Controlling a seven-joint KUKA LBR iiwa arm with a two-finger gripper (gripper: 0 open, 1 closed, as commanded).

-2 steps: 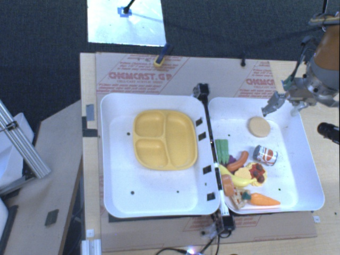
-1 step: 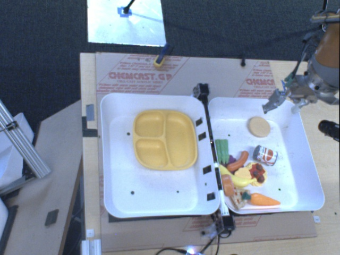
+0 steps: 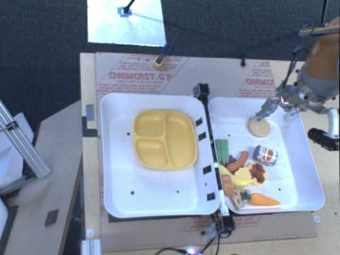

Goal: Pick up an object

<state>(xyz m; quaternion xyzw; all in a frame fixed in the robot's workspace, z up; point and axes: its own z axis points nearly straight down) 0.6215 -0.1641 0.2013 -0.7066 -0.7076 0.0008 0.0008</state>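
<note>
Two white bins side by side from the fixed overhead camera: right bin [image 3: 297, 158] crowded toward seven o'clock with toy food, a can [image 3: 265, 155], a carrot [image 3: 264, 200]; left bin [image 3: 114, 158] holding a yellow divided plate [image 3: 164, 139]. Poised at one o'clock over the tan round cookie [image 3: 260, 127], gripper [image 3: 267, 111] gripping nothing, finger spread impossible to tell. Likely to skid off so flat a disc.

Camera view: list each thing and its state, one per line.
gripper: over the right bin, above the round cookie, holding nothing.
round cookie: flat on the right bin's floor.
small can: lying on its side.
carrot: lying flat near the bin's front edge.
banana: in the toy food pile.
yellow divided plate: flat in the left bin, compartments bare.
</note>
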